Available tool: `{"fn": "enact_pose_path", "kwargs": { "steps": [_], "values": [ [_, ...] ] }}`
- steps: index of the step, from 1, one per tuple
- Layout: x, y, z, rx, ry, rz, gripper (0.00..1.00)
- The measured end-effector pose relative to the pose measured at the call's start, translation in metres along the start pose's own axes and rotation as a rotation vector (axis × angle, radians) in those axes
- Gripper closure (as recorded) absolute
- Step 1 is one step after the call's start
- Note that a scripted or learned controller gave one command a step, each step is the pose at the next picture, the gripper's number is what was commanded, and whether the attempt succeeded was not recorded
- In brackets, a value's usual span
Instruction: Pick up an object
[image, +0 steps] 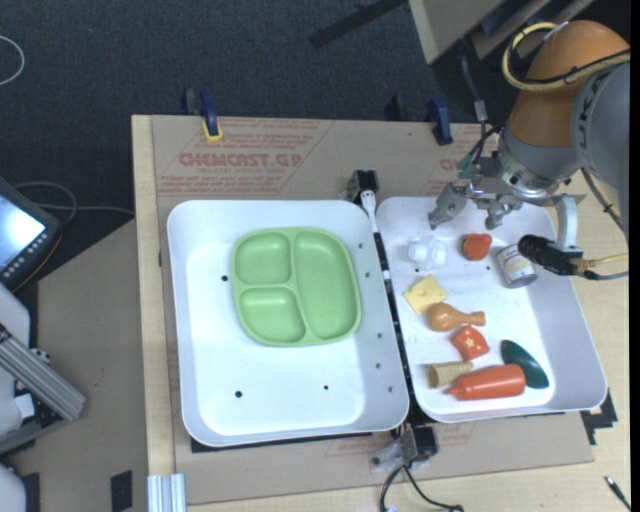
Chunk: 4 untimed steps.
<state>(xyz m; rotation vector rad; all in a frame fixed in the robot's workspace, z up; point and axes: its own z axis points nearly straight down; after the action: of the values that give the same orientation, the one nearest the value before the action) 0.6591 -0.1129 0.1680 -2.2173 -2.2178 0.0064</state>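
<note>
My gripper (470, 212) hangs over the far end of the right bin (580, 345), open, with nothing between its fingers. Just in front of it lie a small red piece (476, 245) and a crumpled white object (425, 250). A small metal can (513, 265) rests to the right of the red piece. Nearer the front are a yellow cheese wedge (424, 295), an orange drumstick (452, 317), a red strawberry (470, 343), a long red-orange carrot (488, 382) and a dark green piece (526, 363).
The left bin (200, 380) holds a green divided plate (297, 285). A black divider rail (383, 290) runs between the bins. Blue clamps (210, 112) grip the board's far edge. Cables hang by the arm on the right.
</note>
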Motion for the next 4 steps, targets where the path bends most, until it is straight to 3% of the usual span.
{"fn": "enact_pose_path", "kwargs": {
  "steps": [2, 3, 4],
  "values": [
    [-0.001, 0.0, 0.086, -0.002, 0.0, 0.0, 0.0],
    [-0.001, 0.002, 0.072, -0.009, -0.001, 0.0, 1.0],
    [0.002, -0.001, 0.027, -0.013, -0.002, 0.0, 1.0]
  ]
}}
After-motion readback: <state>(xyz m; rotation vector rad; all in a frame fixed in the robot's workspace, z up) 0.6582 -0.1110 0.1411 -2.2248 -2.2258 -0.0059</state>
